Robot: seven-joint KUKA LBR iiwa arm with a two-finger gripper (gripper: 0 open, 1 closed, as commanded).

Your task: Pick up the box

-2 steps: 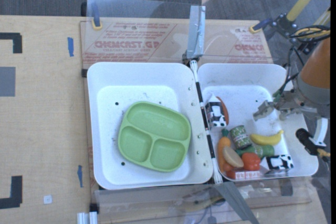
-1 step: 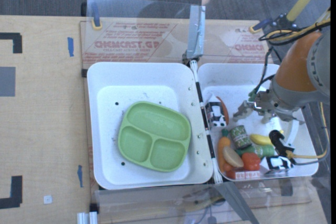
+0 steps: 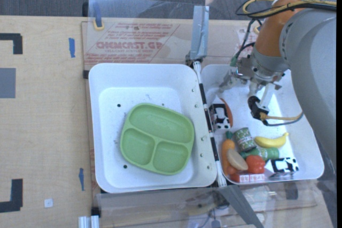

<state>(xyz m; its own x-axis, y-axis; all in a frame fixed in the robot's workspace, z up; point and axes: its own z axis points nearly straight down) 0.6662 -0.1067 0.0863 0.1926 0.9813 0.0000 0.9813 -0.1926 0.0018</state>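
Note:
A small black-and-white patterned box (image 3: 219, 117) stands against the left wall of the right bin (image 3: 304, 131), with an orange-red curved piece just behind it. A second black-and-white patterned box (image 3: 283, 166) lies at the bin's near right corner. My gripper (image 3: 250, 80) hangs over the far part of the right bin, up and to the right of the first box and apart from it. Nothing is seen held in it.
In the near half of the right bin, a green can (image 3: 244, 139), a banana (image 3: 271, 141), a tomato (image 3: 255, 163) and other toy food (image 3: 235, 158) are piled together. A green divided plate (image 3: 156, 138) lies in the left bin (image 3: 107, 115). A clear panel stands behind both bins.

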